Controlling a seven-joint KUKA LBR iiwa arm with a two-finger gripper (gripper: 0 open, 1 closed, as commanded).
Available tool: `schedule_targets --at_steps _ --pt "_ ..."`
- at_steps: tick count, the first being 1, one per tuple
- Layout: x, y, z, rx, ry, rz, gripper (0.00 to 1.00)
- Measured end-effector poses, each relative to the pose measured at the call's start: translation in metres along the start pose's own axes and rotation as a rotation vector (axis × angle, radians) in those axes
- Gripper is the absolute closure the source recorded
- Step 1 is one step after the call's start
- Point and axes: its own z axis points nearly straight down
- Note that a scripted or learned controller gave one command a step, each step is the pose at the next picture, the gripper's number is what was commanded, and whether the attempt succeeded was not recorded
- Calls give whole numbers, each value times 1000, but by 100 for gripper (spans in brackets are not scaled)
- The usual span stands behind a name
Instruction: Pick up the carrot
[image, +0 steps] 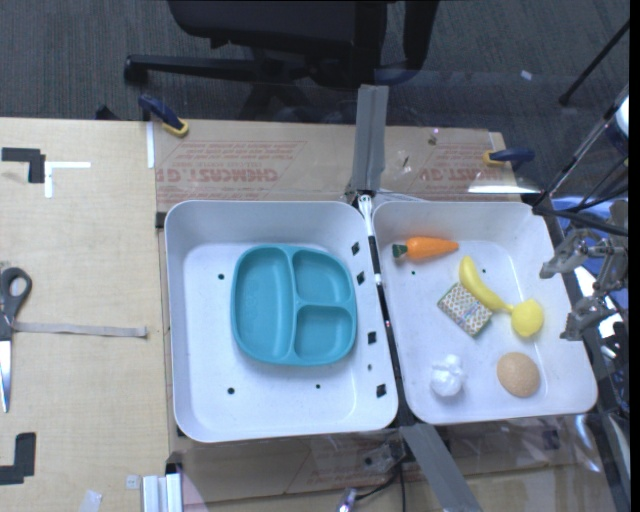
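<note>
Carrot (427, 248) waiting at the twelve o'clock end of the right bin (560, 395), untouched.

The carrot is lying flat on the bin floor, its green stub pointing toward nine o'clock, close to the wall that is dividing the two bins, and its orange tip pointing toward three o'clock. A banana (481, 283) is sitting just beside it at about five o'clock, with a patterned sponge (465, 309), a lemon (527, 318), an egg (518, 374) and a small white lump (447, 375) lying farther toward six o'clock. The left bin (190, 390) is holding a teal divided plate (295, 304). The carrot is looking like a light, stiff, smooth toy, likely a little slippery and prone to rolling; gripping across its thicker middle, jaws closing at right angles to its length, is looking safest. The gripper (580, 290) is hanging at the bin's three o'clock rim, well apart from the carrot; whether its jaws are spread or pressed together cannot be told.
</note>
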Motion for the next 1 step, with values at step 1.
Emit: schedule_targets --at_steps 1 --pt "-29 120 31 -1 2 168 0"
